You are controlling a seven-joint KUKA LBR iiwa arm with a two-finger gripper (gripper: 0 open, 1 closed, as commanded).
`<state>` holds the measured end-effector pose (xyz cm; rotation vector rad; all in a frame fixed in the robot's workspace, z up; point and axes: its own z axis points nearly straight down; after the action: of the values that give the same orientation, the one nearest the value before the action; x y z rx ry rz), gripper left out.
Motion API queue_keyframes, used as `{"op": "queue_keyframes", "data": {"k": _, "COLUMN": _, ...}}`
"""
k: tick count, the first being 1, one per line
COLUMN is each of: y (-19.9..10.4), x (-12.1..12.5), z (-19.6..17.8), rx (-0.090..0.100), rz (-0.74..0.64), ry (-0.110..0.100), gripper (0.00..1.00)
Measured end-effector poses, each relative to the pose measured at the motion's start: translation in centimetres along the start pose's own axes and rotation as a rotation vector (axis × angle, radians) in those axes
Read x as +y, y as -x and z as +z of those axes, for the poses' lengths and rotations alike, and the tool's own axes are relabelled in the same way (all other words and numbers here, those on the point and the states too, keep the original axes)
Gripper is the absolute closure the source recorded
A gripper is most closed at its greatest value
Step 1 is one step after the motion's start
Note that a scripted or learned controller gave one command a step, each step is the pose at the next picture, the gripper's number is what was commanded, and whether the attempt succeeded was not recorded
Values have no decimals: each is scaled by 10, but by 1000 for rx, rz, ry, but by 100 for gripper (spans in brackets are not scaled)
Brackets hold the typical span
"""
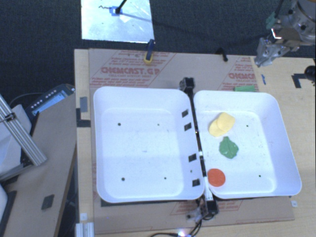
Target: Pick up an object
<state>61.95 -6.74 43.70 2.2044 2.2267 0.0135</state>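
Starting at the left of the camera view, a grey device with a small lit panel (49,98) is lying on a side surface, with a slanted metal rail (19,135) just below it. Farther up, a shiny metal sheet (117,13) is sitting on the dark floor beyond the bench. The bench itself is carrying a brown printed board (129,69), and a small yellow clip (148,58) is resting near the board's far edge.

The left bin (143,142) is lying on the board, its right rim meeting the right bin (276,147) along a seam studded with black clamps (187,127).

Inside the right bin, three things are sitting in its left half. A pale yellow object (222,124) is lying nearest the far side; a green object (228,147) is just in front of it, perhaps touching, though the view is too coarse to be sure. An orange round object (216,177) is resting apart from these, close to the seam and the near rim.

At the upper right, the gripper (264,53) is hanging beyond the right bin's far corner, well apart from all three objects. Its fingers are blurring together, so I cannot tell whether they are spread or closed.
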Motion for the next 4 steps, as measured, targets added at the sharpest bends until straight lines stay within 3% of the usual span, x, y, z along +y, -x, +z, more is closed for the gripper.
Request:
{"op": "queue_keyframes", "data": {"k": 1, "y": -5, "x": -40, "z": -11, "rx": 1, "rz": 4, "ry": -9, "gripper": 100}}
{"op": "queue_keyframes", "data": {"k": 2, "y": 33, "x": 27, "z": -63, "rx": -4, "rz": 10, "ry": -1, "gripper": 100}}
{"op": "queue_keyframes", "data": {"k": 3, "y": 42, "x": -61, "z": -53, "rx": 0, "rz": 11, "ry": -11, "gripper": 100}}
{"op": "queue_keyframes", "data": {"k": 4, "y": -3, "x": -131, "z": -37, "rx": 1, "rz": 3, "ry": -10, "gripper": 100}}
